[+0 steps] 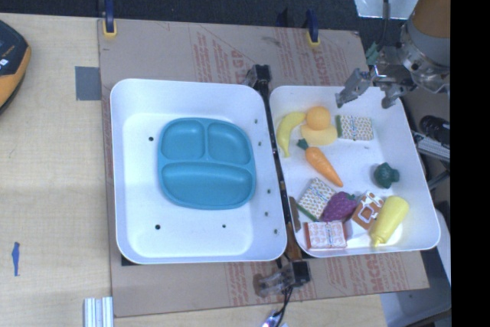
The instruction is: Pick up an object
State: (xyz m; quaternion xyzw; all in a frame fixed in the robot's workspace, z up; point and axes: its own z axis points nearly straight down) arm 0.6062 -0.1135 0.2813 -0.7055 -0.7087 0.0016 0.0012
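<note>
White right bin (406, 142) holds the pickable stuff: banana (288, 131), orange duck-like toy (318, 125), patterned block (355, 128), carrot (324, 166), dark green piece (385, 174), purple item (338, 206), yellow bottle-shaped toy (389, 220), a few small boxes along the near edge. Left bin (130, 165) has a blue divided plate (206, 163). Gripper (370, 90) hovers over the right bin's far edge, jaws spread open, nothing between them. Bins sit side by side on the counter (53, 188).
</note>
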